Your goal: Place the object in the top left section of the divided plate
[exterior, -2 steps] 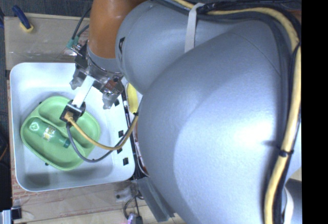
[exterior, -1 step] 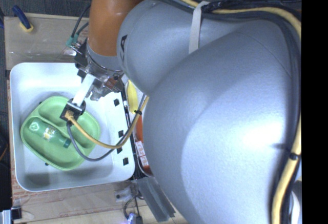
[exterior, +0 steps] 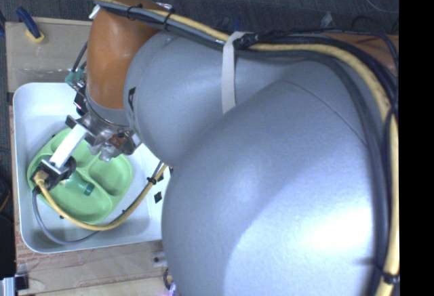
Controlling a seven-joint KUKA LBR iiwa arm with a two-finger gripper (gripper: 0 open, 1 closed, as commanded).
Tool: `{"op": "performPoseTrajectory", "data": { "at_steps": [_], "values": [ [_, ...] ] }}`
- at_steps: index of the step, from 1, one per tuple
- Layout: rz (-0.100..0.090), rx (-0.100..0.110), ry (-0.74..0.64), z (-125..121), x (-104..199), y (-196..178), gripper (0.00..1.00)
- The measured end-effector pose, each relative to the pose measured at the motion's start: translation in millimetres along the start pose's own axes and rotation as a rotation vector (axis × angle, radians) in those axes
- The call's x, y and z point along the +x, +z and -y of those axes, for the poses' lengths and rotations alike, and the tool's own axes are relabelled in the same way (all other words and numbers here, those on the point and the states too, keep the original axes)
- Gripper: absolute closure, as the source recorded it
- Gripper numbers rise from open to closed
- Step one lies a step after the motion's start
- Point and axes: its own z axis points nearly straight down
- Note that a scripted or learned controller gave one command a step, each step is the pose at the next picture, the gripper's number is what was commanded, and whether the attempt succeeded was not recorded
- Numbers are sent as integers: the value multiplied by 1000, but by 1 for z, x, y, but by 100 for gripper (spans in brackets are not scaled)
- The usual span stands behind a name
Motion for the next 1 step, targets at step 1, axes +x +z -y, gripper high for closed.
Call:
{"op": "performPoseTrajectory", "data": {
  "at_steps": [1],
  "values": [
    [0, -1, -57, 7, -45, 46, 100]
  ]
}}
